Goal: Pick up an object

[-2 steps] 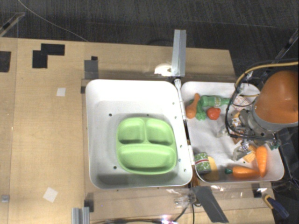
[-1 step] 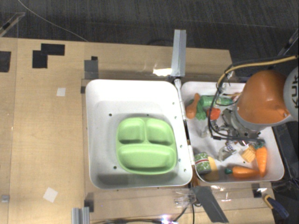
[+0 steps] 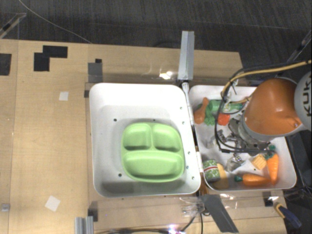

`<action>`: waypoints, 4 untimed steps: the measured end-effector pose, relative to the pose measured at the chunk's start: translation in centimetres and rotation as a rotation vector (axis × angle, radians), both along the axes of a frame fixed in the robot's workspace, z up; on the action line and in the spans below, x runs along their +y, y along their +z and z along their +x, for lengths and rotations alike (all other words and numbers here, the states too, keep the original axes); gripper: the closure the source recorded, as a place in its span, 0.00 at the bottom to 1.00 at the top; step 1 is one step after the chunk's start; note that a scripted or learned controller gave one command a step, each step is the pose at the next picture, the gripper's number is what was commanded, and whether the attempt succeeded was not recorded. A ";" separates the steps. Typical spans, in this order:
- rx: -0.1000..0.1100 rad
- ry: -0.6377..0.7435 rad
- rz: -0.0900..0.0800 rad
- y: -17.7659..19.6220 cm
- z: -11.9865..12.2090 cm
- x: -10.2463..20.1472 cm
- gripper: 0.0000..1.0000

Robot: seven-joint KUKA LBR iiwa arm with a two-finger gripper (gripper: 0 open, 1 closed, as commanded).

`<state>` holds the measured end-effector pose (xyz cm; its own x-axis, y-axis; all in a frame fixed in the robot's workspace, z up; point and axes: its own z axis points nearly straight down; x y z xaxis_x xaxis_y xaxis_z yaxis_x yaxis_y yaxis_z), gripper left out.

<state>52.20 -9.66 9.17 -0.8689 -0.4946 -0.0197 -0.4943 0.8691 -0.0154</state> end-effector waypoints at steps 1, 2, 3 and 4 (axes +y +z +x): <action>-0.003 0.162 -0.001 0.0 -1.3 -0.1 0.00; 0.007 -0.014 0.000 0.0 -1.0 0.7 0.00; 0.002 0.119 0.001 0.0 -1.6 -2.6 0.00; 0.003 0.441 -0.008 -0.1 -2.1 -8.2 0.00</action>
